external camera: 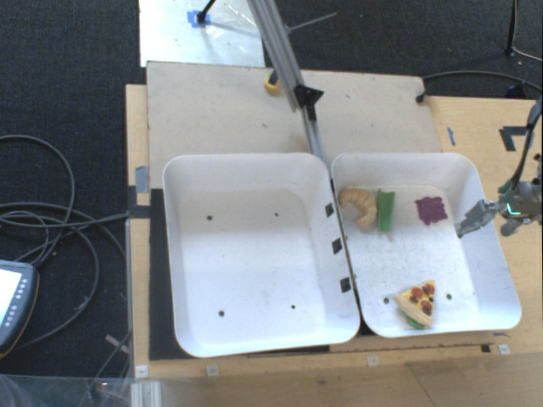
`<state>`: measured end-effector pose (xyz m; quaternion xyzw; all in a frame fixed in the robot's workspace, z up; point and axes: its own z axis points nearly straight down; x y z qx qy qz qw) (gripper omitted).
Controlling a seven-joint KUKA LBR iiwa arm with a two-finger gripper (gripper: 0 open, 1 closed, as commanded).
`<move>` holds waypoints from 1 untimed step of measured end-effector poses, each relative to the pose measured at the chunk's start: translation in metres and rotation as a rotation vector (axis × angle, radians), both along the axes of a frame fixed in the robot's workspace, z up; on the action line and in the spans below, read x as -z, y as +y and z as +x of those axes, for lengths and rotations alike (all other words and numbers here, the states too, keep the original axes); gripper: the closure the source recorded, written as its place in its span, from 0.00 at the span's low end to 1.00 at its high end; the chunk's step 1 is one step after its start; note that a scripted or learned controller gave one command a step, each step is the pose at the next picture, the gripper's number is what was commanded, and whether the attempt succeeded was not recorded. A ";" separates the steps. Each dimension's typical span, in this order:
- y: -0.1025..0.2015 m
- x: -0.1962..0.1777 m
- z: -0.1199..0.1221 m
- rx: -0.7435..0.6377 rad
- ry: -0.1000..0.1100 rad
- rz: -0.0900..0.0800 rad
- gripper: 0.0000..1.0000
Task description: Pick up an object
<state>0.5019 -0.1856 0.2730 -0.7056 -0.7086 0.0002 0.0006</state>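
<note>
While nothing is being gripped, pizza slice toy is lying nearest in right bin; croissant, green piece, purple piece sitting farther; end effector hovering at right rim, finger state unclear.

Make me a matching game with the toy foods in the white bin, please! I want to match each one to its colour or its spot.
Things:
1. croissant
2. pizza slice
3. grapes
4. green piece

Clues:
A. purple
B. lies near the front edge of the right bin
C. tan, curved, close to the wall between the bins
D. lies right beside the croissant, on its right in the picture

Pairs: 1-C, 2-B, 3-A, 4-D
</note>
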 end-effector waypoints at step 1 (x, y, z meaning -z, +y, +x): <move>0.000 -0.001 0.001 0.001 -0.003 -0.001 0.00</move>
